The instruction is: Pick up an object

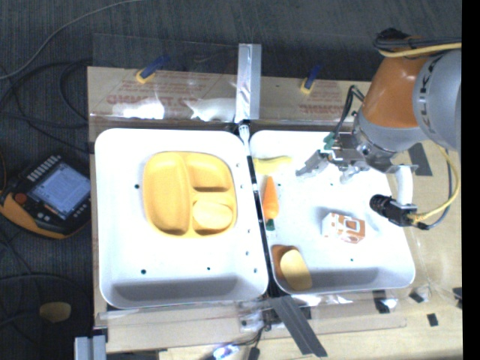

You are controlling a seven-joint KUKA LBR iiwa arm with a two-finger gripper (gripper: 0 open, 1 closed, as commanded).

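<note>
fingers: we see the fingers (309,166) of the gripper (330,165) spread wide, 2 prongs splayed, nothing between them
gripper: sits over the upper middle of the right bin (390,265), above bare white floor; looks tilted toward the bin's left side
arm: grey with an orange band (390,88), reaching in from the right; a black cable end (386,207) hangs below the wrist over the bin
nearest thing: banana (271,160) at the bin's top left, just beside the fingers on their left; we judge it the likeliest target
carrot: orange carrot (269,199) lies along the left wall, below the banana, near but apart from the fingers
carton: small white and orange carton (343,227) in the bin's middle, below the gripper, apart from it
cup: yellow cup (294,268) on its side in the lower left corner, well apart
left bin: left bin (112,268) holds 1 yellow divided tray (187,192), far from the fingers
why: we judge the wide spread is a pre-grasp stance; things hug the walls, which could make closing on them awkward
stage: nothing picked yet
worktop: cables and a handset (52,193) lie off to the left
</note>
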